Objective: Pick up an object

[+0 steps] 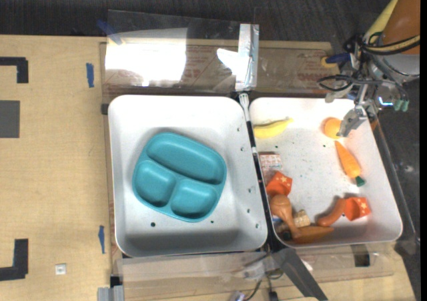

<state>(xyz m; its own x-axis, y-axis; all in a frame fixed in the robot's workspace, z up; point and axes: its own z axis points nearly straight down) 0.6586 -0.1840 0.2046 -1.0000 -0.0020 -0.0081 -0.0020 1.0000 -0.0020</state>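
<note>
Gripper [351, 121] over right bin [390, 179], beside orange ball [330, 127], no legible writing

Arm enters from 2 o'clock, orange band at the top right corner; gripper [351, 121] points down toward 7 o'clock.

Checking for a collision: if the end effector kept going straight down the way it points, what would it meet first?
Probably the small orange ball just under the end effector, though depth is unclear from this slanted view.
</note>
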